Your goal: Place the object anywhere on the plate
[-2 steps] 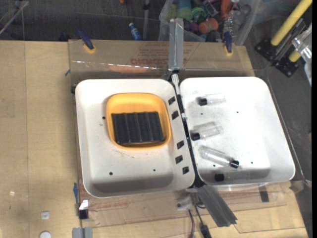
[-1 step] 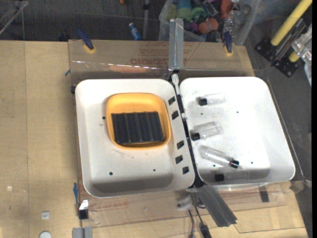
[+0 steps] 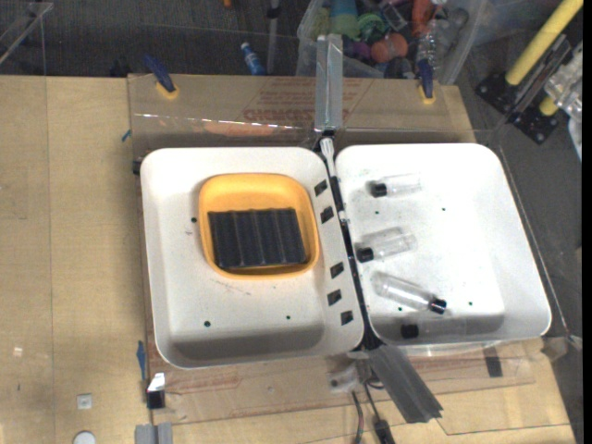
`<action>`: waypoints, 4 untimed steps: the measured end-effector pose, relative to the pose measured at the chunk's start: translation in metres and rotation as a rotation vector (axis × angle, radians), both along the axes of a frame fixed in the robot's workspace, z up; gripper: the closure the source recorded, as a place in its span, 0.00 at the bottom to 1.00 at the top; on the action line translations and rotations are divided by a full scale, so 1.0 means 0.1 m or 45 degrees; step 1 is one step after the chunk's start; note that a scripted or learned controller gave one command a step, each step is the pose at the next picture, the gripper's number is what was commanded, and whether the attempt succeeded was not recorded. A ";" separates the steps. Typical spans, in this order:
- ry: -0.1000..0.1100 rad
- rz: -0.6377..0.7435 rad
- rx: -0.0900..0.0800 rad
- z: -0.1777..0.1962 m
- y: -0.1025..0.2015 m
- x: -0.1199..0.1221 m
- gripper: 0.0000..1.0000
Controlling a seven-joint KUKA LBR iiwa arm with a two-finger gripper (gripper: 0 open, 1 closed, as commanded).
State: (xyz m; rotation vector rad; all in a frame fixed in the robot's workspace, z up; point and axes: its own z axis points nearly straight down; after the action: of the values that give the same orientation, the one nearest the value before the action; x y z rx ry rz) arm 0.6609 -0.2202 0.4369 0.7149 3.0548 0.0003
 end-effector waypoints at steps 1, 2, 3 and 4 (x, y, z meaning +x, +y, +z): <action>-0.001 0.235 0.000 -0.14 -0.01 -0.03 1.00; -0.007 0.449 -0.004 0.00 0.00 -0.01 1.00; -0.007 0.635 -0.005 0.00 0.00 0.04 1.00; -0.002 0.831 -0.002 -0.12 0.00 0.07 1.00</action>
State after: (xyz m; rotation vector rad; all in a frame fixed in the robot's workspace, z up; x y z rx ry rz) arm 0.6682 -0.2199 0.4246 -0.3018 3.1215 0.0009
